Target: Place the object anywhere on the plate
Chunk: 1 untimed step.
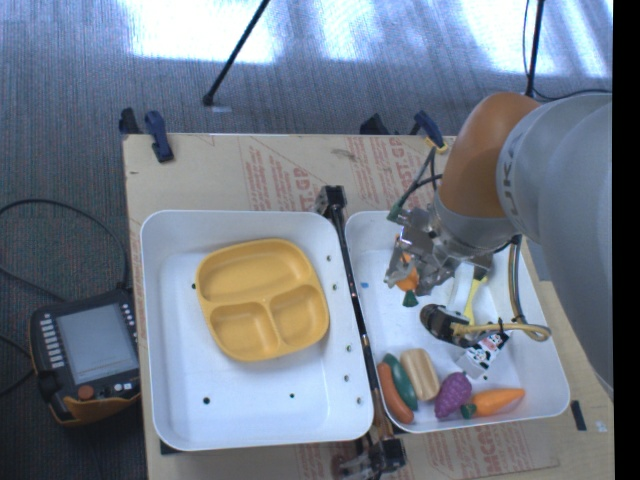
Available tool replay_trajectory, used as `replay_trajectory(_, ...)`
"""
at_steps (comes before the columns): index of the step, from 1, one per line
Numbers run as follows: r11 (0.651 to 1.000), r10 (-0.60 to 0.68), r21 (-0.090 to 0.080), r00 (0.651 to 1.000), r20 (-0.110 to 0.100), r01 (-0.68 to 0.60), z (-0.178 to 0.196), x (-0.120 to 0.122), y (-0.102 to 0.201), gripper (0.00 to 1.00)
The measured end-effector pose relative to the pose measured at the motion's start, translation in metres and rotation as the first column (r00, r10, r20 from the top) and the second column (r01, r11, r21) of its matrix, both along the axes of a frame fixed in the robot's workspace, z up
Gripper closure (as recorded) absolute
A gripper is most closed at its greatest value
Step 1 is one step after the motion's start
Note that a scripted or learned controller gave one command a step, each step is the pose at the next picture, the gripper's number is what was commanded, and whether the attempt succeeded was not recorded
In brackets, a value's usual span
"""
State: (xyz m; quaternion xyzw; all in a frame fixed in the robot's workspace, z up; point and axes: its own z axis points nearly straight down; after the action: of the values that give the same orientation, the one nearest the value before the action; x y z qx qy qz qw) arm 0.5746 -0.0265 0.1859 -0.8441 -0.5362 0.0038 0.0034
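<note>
A yellow three-compartment plate (262, 298) lies in the left white bin (250, 413), with nothing on it. My gripper (405, 271) hangs over the upper left part of the right bin (535, 393), well to the right of the plate. A small orange toy carrot (407, 284) with a dark green tip shows between its fingers, pointing down, and seems lifted just off the bin floor. The grey arm with its orange band covers the bin's upper right.
Along the right bin's front lie a larger carrot (497, 401), purple grapes (452, 393), a tan bread roll (421, 372), a green and orange vegetable (397, 388) and a cow-patterned carton (484, 351). A raised divider (347, 268) separates the bins. A teach pendant (88, 353) sits beside the bench.
</note>
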Motion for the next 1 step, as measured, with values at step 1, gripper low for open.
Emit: replay_trajectory(1,1.0,0.021,0.002,1.0,0.003,-0.021,-0.0004,0.0054,0.0785,1.0)
